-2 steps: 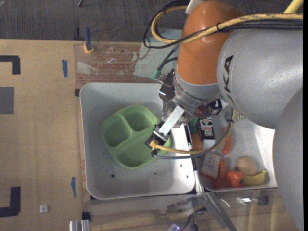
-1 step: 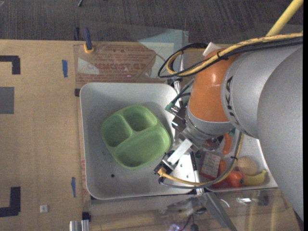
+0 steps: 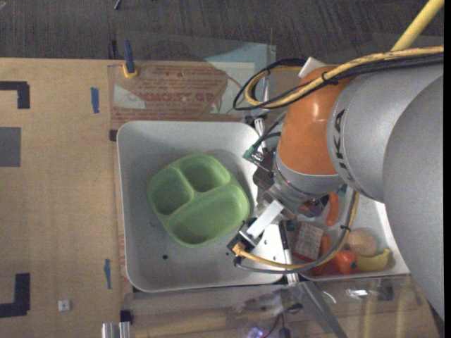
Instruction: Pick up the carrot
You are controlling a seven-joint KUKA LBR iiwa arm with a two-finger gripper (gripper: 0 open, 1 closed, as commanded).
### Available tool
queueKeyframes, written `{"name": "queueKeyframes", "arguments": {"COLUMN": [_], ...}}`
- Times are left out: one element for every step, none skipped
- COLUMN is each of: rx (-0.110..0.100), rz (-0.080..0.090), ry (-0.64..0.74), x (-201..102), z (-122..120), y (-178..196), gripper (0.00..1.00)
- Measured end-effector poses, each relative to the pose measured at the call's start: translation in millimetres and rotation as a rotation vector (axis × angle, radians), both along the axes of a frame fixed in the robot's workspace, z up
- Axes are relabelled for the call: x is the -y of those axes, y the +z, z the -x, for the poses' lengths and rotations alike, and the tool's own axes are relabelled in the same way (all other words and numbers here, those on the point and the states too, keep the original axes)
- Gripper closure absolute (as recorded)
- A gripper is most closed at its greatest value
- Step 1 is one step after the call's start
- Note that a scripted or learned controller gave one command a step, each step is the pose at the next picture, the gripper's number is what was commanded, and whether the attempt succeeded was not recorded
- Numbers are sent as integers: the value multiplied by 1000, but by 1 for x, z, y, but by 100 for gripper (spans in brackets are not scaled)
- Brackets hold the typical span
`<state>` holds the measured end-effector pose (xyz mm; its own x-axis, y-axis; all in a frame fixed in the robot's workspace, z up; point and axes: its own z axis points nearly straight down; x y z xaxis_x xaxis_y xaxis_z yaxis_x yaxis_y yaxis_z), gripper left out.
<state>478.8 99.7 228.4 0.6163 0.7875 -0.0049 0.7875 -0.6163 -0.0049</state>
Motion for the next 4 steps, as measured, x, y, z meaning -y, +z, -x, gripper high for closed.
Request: {"name": "queueKeyframes", "arguments": {"rx": [5,5,2,5], "rz": [-2,0,1,0], "ry": [405,107,-241,5], "x": [-72,-113,-124,-104], "z": [0,0,0,0], "y": [8,28,3,206], "gripper": [100,100,100,100]}}
